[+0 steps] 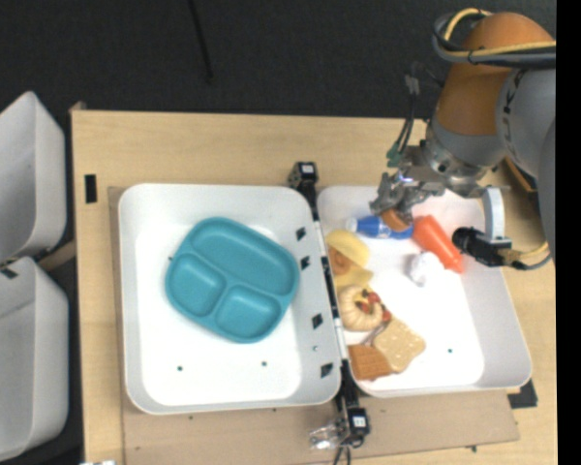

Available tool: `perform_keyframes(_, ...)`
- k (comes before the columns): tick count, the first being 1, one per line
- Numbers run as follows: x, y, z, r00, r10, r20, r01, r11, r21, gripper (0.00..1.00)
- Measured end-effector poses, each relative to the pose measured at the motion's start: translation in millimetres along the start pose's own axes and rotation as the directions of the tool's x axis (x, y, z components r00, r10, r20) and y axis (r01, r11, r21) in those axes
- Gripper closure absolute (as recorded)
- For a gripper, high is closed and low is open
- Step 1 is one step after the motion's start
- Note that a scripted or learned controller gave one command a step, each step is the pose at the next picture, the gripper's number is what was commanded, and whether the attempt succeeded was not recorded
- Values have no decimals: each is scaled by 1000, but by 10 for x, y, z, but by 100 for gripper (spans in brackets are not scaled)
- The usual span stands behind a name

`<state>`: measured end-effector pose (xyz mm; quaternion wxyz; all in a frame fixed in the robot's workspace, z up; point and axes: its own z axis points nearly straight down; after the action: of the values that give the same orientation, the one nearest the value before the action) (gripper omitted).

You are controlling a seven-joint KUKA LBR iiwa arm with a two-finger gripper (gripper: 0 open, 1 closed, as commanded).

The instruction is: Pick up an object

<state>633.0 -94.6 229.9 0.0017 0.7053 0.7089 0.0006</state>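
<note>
The claw (399,200) hangs low over the back of the right bin (484,356); whether it's spread or pinched I can't tell. Just beneath it, toward the front-left, lies a blue item (371,227), long axis running left-right, beside an orange carrot (436,241).

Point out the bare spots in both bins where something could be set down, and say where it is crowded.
Left bin: bare floor rings the teal divided plate, widest along the near wall. Right bin: open floor in the near right part, beyond the crackers. Crowded: its left side down the divider, and the far end around the gripper, blue bottle and orange piece.
</note>
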Motion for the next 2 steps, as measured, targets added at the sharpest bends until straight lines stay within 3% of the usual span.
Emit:
perform_keyframes(1,488,349,-83,1000,-2,-2,2,1000,-2,100)
perform_keyframes(2,473,302,-210,1000,1,0,-1,1000,1,100)
